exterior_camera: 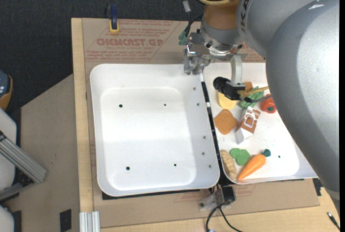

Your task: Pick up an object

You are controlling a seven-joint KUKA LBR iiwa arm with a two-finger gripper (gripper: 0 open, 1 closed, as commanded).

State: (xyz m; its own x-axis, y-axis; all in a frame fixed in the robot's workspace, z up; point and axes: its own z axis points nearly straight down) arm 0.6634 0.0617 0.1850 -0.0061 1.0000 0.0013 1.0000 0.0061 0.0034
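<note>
Hand (193,67): sits at the far end of the ridge where the two bins meet, just over the far right corner of the left bin (145,134). Open or closed: cannot tell, since the wrist above hides it. Nothing visible in its hold.

Arm: comes in from the right, its grey body covering much of the right bin (273,135). The orange band is high in the view, above the hand.

Left bin: white floor with a few small dark dots.

Right bin, the candidate objects, all lying on the floor and apart from the hand:
- yellow piece (227,100), nearest the hand, close to the shared ridge.
- orange-brown square (225,121), just nearer the camera than the yellow piece.
- brown and white carton (249,119), beside the square on its right and tilted.
- green piece (252,96) and red ball (268,105), next to each other by the edge of the arm.
- green leafy piece (241,156), touching the carrot (251,167) at the near rim; the carrot lies at a slant.
- pale piece (228,164), against the near left corner.
- small teal bit (266,153), just off the carrot's thick end.

Desk (135,38): brown board with red print, a blue clamp (113,16) at its far edge.
</note>
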